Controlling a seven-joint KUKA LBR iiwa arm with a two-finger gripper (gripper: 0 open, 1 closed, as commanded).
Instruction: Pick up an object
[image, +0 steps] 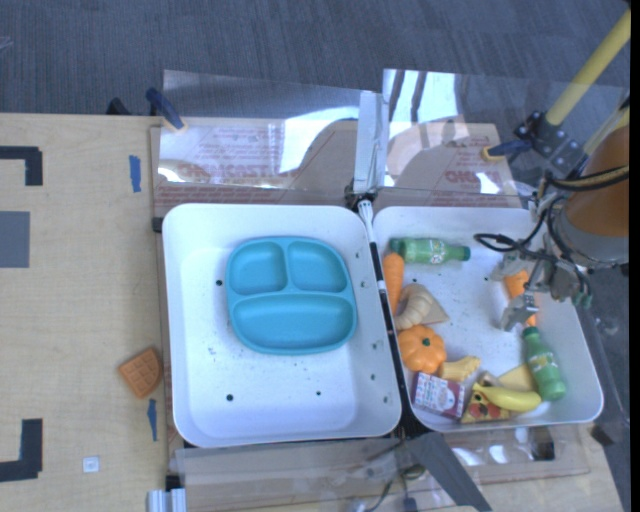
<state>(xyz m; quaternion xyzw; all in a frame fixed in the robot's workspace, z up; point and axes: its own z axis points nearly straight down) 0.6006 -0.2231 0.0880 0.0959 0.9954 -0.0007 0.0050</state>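
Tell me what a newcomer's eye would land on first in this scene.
First, the blue divided plate, alone in the middle of the left bin. Next, the heap of toy food in the right bin: an orange pumpkin, a banana, a carrot and two green bottles. Then the gripper, low over that bin's right side, above the nearer bottle.

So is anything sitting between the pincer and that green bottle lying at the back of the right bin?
Nothing visible does. The pincer is over bare bin floor, and the green bottle lies to its left with open floor between.
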